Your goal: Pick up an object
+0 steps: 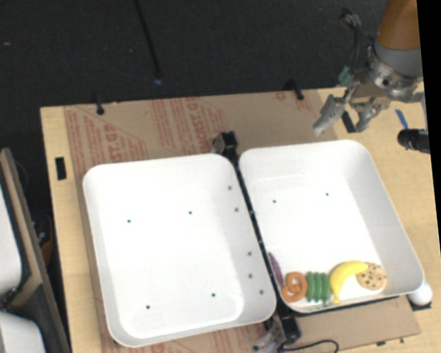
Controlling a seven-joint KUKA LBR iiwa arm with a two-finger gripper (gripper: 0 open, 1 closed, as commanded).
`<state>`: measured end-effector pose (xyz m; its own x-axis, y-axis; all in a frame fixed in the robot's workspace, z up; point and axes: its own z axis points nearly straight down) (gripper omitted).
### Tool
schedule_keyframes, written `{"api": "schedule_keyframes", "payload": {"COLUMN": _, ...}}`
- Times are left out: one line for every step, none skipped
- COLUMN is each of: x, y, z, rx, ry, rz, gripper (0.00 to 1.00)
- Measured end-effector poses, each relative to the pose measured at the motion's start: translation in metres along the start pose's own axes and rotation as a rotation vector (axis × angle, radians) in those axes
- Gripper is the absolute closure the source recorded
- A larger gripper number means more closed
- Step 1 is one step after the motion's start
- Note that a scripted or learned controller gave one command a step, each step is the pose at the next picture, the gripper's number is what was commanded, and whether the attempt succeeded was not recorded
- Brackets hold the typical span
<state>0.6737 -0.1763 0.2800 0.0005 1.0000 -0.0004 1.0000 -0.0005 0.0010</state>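
Grey arm point(395, 54), orange band above wrist, metallic two-finger tool point(339, 118).

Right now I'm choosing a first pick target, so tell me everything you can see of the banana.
The banana is a small yellow curved piece, smooth and toy-like, lying flat in the right bin near its front wall. It arches upward, ends pointing down. It looks to touch the green piece on one side and the speckled cookie on the other. The hand hangs far off, beyond the bin's back rim.

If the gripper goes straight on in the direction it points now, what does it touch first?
Probably the far rim of the right bin or the cardboard behind it. The gripper hangs above that corner, pointing down and left; depth is unclear.
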Motion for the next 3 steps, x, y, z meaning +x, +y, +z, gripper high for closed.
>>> {"api": "schedule_keyframes", "payload": {"x": -0.01, "y": 0.002, "z": 0.049, "rx": 0.004, "ry": 0.0, "rz": 0.001, "gripper": 0.0}}
{"api": "schedule_keyframes", "payload": {"x": -0.002, "y": -0.003, "z": 0.106, "rx": 0.005, "ry": 0.001, "rz": 0.0, "gripper": 0.0}}
{"api": "schedule_keyframes", "payload": {"x": 0.005, "y": 0.003, "z": 0.158, "rx": 0.004, "ry": 0.001, "rz": 0.0, "gripper": 0.0}}
